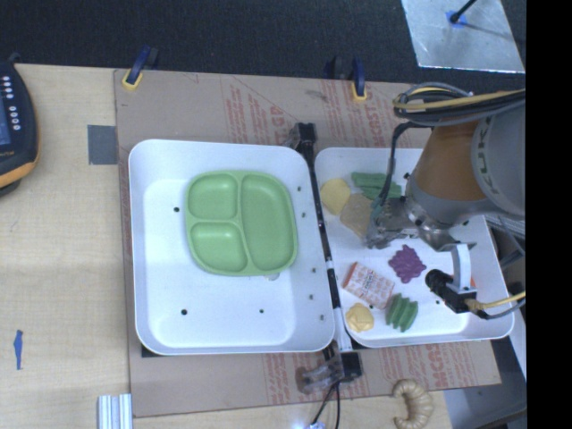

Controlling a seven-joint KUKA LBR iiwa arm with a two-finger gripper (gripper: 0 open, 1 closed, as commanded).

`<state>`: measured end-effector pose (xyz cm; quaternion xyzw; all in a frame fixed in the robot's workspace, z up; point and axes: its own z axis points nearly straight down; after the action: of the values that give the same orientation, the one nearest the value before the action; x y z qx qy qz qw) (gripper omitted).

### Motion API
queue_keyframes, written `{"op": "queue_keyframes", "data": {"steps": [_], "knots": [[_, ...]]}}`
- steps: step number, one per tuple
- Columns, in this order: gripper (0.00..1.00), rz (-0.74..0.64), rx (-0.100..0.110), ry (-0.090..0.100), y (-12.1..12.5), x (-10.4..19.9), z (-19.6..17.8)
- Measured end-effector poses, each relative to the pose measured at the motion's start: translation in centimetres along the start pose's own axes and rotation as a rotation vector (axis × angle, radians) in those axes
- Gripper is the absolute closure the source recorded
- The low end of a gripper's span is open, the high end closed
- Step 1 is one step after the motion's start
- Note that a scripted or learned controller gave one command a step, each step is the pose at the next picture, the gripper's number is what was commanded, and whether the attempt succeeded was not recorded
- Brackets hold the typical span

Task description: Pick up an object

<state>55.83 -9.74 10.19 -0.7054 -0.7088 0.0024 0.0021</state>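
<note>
Here pincer (386, 226) over tan block (357, 213), long axis unclear.

Green divided plate (241, 222) in left bin (161, 302), tool (386, 226) low over right bin (487, 329) — toys inside

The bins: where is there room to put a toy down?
The left bin has bare white floor around the green plate, mostly below it and along its left side. The right bin is crowded: the gripper, purple piece, red-and-white packet and yellow pieces sit close together.
</note>
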Motion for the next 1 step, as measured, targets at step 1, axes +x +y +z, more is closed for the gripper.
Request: {"op": "queue_keyframes", "data": {"steps": [1], "knots": [[0.00, -0.001, 0.000, -0.001, 0.00, 0.00, 0.00]]}}
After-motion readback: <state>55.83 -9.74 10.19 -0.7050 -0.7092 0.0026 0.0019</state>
